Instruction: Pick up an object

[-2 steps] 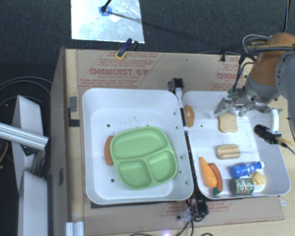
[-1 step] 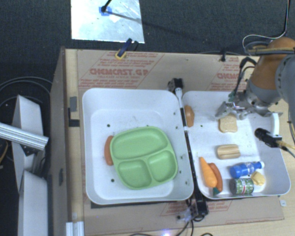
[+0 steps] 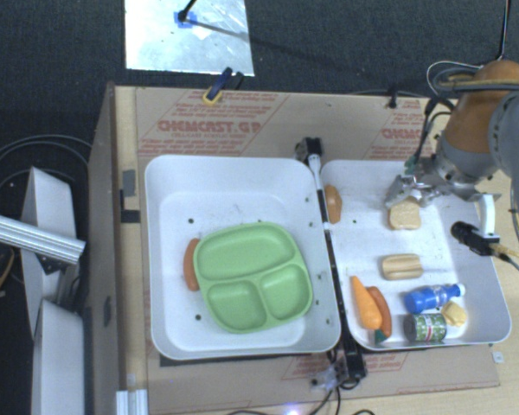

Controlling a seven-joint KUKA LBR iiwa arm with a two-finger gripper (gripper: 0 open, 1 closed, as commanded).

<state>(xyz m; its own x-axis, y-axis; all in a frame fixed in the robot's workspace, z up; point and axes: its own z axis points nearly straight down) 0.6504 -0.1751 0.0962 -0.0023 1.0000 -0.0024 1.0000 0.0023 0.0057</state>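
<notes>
The gripper (image 3: 413, 188) hangs over the far part of the right bin (image 3: 493, 318), directly above a tan bread slice (image 3: 405, 217); finger opening cannot be told. Nearer lie a bread roll (image 3: 401, 266), a carrot (image 3: 364, 304), a blue bottle (image 3: 432, 297) and a green can (image 3: 426, 327). The left bin (image 3: 169, 197) holds a green divided plate (image 3: 252, 276) beside a sausage (image 3: 190, 264).
</notes>
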